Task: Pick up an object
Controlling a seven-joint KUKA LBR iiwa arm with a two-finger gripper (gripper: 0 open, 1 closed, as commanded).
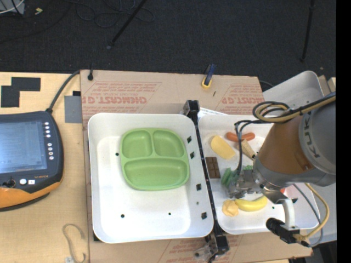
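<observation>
Lower right of the frame, the gripper is down among toy food beside the banana, probably reaching; its grip can't be told, so next comes closing and lifting

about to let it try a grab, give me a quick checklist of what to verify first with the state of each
1. Gripper is down over the right bin: ok.
2. Objects within reach: a yellow banana just below the gripper, a pale yellow piece beside it: ok.
3. Something actually between the fingers: cannot tell, the wrist covers them.
4. Other candidates sit apart: yellow block and orange-red item lie farther up the bin: ok.
5. Green divided plate lies in the left bin, away from the arm: ok.
6. Cables by the wrist hang close to the bin edge: cannot tell whether they snag.
</observation>
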